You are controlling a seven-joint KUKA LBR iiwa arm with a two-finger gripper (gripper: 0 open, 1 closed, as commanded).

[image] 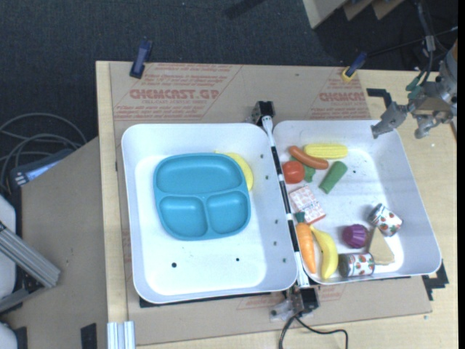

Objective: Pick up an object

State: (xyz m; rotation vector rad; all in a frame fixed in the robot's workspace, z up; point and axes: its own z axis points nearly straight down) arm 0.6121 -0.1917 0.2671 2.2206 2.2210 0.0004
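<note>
The right bin [407, 173] holds several toy foods: a yellow corn cob [325, 151], a sausage [311, 159], a red tomato [293, 171], a green cucumber piece [333, 177], a printed packet [306, 203], a carrot [308, 244], a banana [328, 253], a purple piece [355, 235], two small cans [385, 220] [356, 265] and a tan wedge [382, 251]. My gripper [402, 126] hangs over the bin's far right corner, open, with nothing between its fingers. It is well clear of the foods.
The left bin [145, 260] carries a blue divided plate [202, 195] with a yellow object [245, 167] partly hidden behind it. Blue clamps [140, 59] [354, 65] sit at the board's far edge. Cables lie on the floor at left.
</note>
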